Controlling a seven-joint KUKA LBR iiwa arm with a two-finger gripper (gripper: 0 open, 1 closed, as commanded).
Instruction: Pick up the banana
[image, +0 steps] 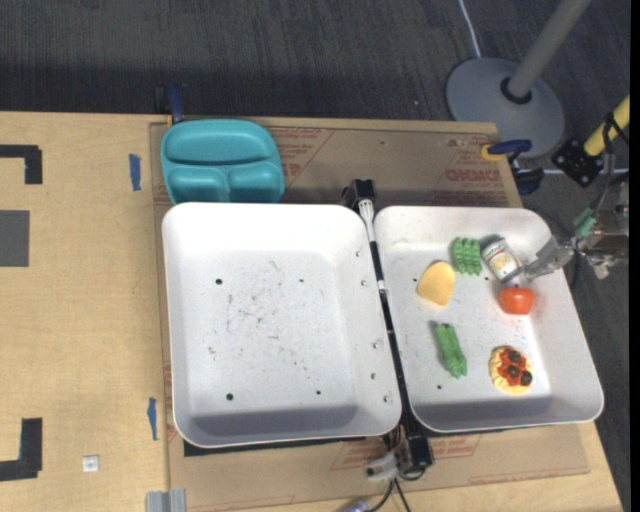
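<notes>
The banana (435, 283) is a short, rounded yellow piece lying in the upper middle of the right bin (580, 400). My gripper (556, 257) reaches in over that bin's upper right rim, low and close to a small silver can (500, 260). It stands well to the right of the banana, apart from it, with nothing seen in its hold. The arm behind it is mostly cut off at the right edge.
In the right bin lie a ridged green piece (465, 254), a red tomato (516, 299), a long green vegetable (450, 349) and a small tart (511, 369). The left bin (180, 330) sits beside it. A teal tray (222, 160) stands behind; a grey stand base (503, 92) at back right.
</notes>
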